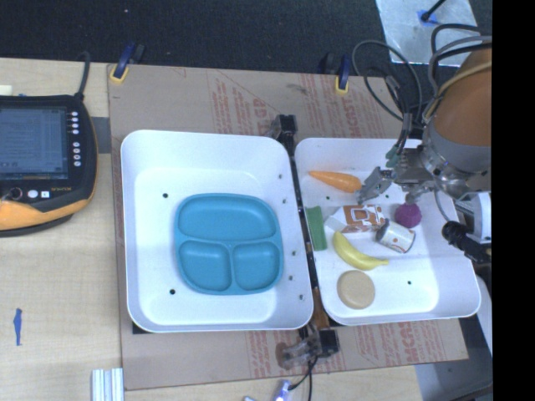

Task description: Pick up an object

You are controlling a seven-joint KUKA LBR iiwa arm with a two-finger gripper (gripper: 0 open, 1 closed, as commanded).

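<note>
Currently we find the hand (378, 182) low over the upper part of the right bin (451, 306), near the right side of the frame, and we cannot tell whether it is released or clenched; nothing is seen held in it. No target is named, so any object in the right bin qualifies. We count there: one orange carrot (335, 180) at upper left, one green block (314, 227) against the left wall, one printed carton (362, 218) at centre, one yellow banana (358, 254) below it, one small can (395, 237) on its side, one purple item (408, 214) at right, and one tan disc (356, 290) nearest the lower edge. The left bin (144, 224) holds one blue divided tray (228, 242). One tablet (40, 164) lies on the table (58, 307) at far left.

In our judgement the chief risk is crowding: carton, can, banana and purple item lie touching or just beside one another, so a descent could nudge neighbours or pinch two. The can may also roll.
</note>
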